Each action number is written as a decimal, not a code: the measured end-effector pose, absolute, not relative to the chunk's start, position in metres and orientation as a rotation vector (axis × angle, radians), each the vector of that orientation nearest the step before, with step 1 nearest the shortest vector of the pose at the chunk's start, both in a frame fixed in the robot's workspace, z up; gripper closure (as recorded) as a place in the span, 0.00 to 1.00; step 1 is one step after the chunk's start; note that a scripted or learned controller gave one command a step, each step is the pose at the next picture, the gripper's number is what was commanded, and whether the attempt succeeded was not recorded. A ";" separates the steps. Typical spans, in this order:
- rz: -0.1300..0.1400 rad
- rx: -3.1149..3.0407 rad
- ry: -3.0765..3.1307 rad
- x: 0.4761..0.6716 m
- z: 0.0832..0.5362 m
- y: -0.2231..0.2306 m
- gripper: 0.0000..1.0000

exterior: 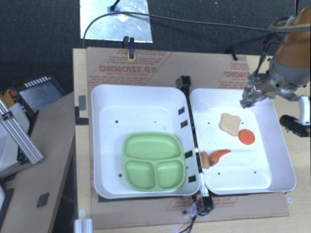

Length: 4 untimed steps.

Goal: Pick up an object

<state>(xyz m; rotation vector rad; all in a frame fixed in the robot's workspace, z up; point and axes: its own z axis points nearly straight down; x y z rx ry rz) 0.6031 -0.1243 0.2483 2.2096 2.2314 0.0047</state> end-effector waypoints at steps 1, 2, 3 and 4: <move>0.003 2.212 2.231 0.604 0.241 -0.080 1.00; 0.003 2.211 2.232 0.603 0.229 -0.024 1.00; 0.003 2.211 2.232 0.605 0.238 0.025 1.00; 0.005 2.211 2.232 0.609 0.240 0.070 1.00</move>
